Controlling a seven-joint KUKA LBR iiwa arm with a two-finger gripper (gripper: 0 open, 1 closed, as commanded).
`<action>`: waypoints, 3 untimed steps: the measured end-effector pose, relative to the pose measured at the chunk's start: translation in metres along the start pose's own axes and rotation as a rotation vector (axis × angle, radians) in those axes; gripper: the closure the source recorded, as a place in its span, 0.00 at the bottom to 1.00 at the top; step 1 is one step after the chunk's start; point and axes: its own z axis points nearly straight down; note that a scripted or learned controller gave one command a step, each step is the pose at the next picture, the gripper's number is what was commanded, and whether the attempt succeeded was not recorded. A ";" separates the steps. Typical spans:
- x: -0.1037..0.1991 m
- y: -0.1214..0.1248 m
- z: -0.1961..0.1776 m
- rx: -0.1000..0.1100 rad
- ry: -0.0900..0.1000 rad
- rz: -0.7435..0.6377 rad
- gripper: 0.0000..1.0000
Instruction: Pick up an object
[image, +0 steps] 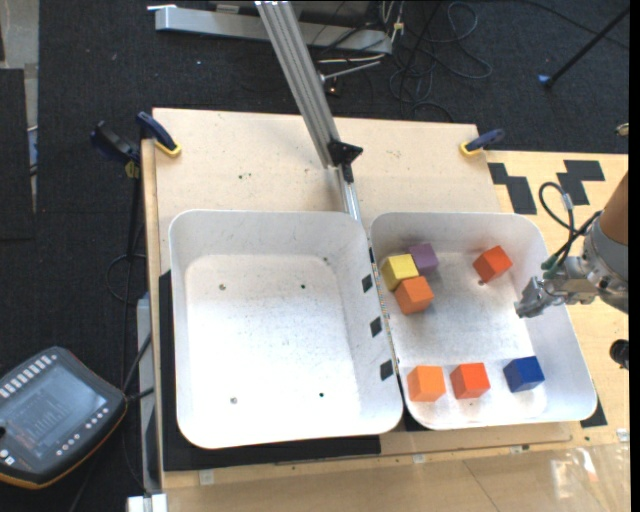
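Seven blocks lie in the right bin (560, 350), and the left bin (200, 300) beside it holds none. You will find a yellow block (400, 268), a purple block (424, 257) and an orange block (414, 294) touching in a cluster near the dividing wall. A red-orange block (492, 264) sits alone toward the far side, while another orange block (427, 383), a red block (470, 380) and a blue block (523, 374) line the near rim. The pincer (530, 300) hangs over the bin's right side, between the red-orange and blue blocks; you cannot tell its opening from this angle, and nothing is visibly held. Choose an isolated target, probably the red-orange or blue block. Centre above it, align with two flat faces, descend vertically, and avoid the bin wall.
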 end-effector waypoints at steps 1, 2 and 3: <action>0.000 0.002 -0.054 -0.001 -0.001 0.000 1.00; 0.049 0.013 -0.045 0.006 0.004 -0.004 1.00; 0.098 0.036 -0.035 0.005 0.004 -0.005 1.00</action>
